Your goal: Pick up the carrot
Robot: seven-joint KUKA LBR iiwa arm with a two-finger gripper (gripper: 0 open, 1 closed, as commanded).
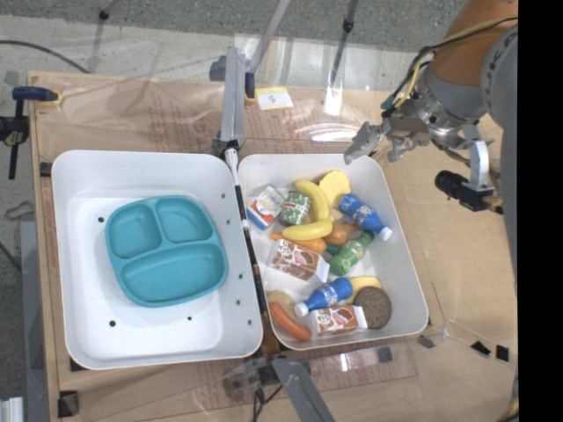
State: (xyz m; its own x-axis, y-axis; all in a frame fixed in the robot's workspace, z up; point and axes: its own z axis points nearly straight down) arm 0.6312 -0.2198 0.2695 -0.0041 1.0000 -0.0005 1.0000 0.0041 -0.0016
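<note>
The gripper hangs over the far right corner of the right bin, its two fingers spread wide with nothing between them. The carrot lies in the middle of that bin, an orange strip tucked under the near banana and just above a small carton. A second banana curves beside a green can, and a blue bottle lies to their right with a green bottle nearer. Along the near edge lie a sausage, another blue bottle and a brown cookie. The left bin holds a teal plate with three compartments. The carrot is well apart from the gripper.
</note>
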